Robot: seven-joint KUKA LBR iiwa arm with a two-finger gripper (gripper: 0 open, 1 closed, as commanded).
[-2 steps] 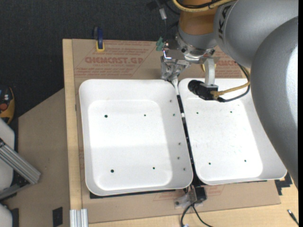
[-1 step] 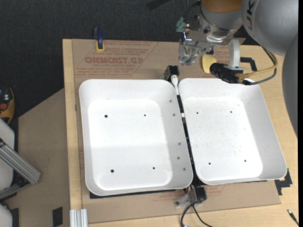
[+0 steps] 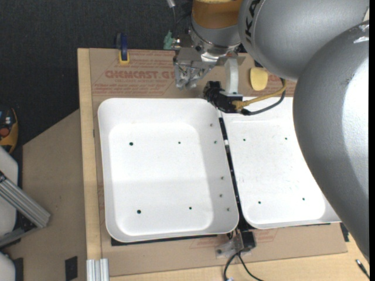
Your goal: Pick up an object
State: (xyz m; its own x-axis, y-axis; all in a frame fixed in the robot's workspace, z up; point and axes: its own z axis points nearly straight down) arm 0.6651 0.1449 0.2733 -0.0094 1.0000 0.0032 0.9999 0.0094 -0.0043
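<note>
At the near edge of the desk [image 3: 53, 174], a black cable [image 3: 237, 261] runs off from a small clamp. Beyond it sit two white bins side by side, the left bin [image 3: 158, 168] below the gripper and the right bin [image 3: 281, 168] below and to its right. Farther back, the gripper [image 3: 186, 78] hangs over the printed cardboard past the left bin's far rim; whether it is wide or narrow cannot be told. A pale yellow object [image 3: 258, 78] lies well to its right, apart from it. A blue-and-yellow clamp [image 3: 123, 47] stands to its left.
</note>
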